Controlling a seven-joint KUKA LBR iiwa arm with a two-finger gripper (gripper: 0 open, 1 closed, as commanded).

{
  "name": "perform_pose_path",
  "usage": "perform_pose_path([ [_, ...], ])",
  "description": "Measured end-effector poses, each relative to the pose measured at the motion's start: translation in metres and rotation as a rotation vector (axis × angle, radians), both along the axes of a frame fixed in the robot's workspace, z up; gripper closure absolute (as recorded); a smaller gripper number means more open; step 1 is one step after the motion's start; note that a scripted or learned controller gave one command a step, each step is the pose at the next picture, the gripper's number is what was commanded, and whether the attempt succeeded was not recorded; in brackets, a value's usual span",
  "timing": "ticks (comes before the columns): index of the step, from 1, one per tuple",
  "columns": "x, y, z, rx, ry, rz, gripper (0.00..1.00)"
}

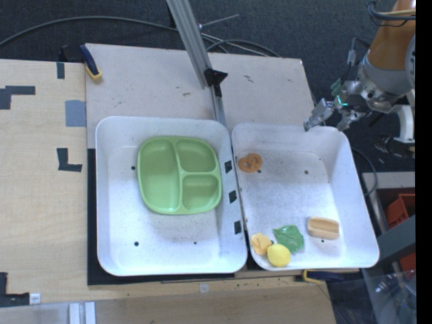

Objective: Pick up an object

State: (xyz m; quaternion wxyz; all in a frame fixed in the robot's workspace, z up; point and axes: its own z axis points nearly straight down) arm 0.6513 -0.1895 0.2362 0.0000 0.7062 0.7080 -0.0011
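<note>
The right bin (351, 174) holds several small items. A round brown cookie-like piece (250, 162) lies near its far left corner. By the near rim sit a tan bread roll (323, 227), a green leafy piece (289, 237), a yellow lemon (279, 254) and a small orange-yellow piece (260, 242), the last three close together. My gripper (331, 117) hovers over the bin's far right corner, well away from all of them. Its fingers stand open with nothing between them.
The left bin (108, 201) carries a green divided plate (180, 175). A grey metal pole (192, 36) slants down to the rim where the two bins meet. Cables run across the dark floor behind the bench.
</note>
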Motion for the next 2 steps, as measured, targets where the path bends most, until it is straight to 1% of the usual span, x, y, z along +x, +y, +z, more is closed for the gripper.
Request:
perform_pose_path([
  [1,-0.003,0.007,-0.063,0.002,0.006,0.0,0.0],
  [2,-0.001,0.002,-0.11,0.001,0.004,-0.001,0.0],
])
